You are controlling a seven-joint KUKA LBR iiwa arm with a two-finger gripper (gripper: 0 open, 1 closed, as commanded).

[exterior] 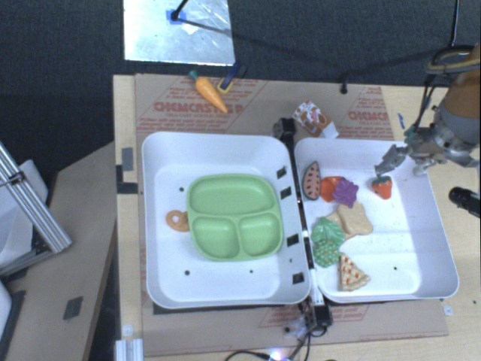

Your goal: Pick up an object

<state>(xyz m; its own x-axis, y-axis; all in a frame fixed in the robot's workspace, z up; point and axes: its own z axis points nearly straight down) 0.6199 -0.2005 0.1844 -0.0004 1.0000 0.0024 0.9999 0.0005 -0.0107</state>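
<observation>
Bench (128, 201) with cardboard sheet, two white bins side by side. Left bin (161, 164) holds a green divided tray (233, 215), three compartments, roughly centred. A small pretzel (177, 220) lies just beside the tray's left edge, on the bin floor.

Right bin (432, 224) holds the toy food. Arm (458, 111) comes in from the right, over the bin's far right corner. Gripper (392, 162) hangs at the far side of the right bin, fingers spread apart, nothing between them.

Small red strawberry-like toy (383, 188) sits on the bin floor just near of the fingertips, close under them; contact can't be judged. Its long axis runs roughly far-to-near, green end toward the gripper.

Rest of the right bin, left part: watermelon slice (311, 180) along the left wall, long axis far-to-near; purple piece (346, 192) beside an orange-red piece (329, 189); tan bread-like piece (354, 221); green leafy item (327, 241); pizza slice (350, 273) nearest, tip pointing far.

Outside the bins, far side: toy carrot (210, 94) on the cardboard, pointing right and near; small wrapped item (312, 117) by the far edge between the bins.
</observation>
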